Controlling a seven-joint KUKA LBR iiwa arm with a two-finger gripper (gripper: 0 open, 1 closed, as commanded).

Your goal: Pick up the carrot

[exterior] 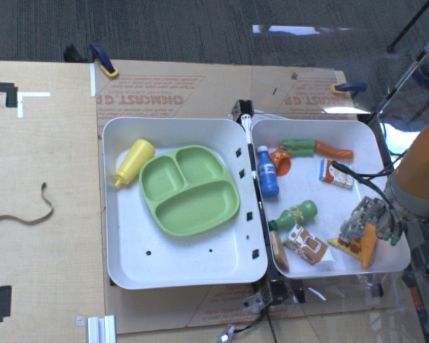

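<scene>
jaws: metal, low in your right bin, whether wide or pinched you cannot tell | carrot: tapered orange, smooth, touching them at near-right corner | beside it: crinkly snack packet, green bottle

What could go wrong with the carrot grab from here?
The gripper sits low in the right bin's near corner, beside an orange piece that may be a carrot; another carrot lies at the far wall, so it could go for the wrong one. The orange piece lies against the rim with a yellow item touching it, so the grab may slip or drag that along.
</scene>
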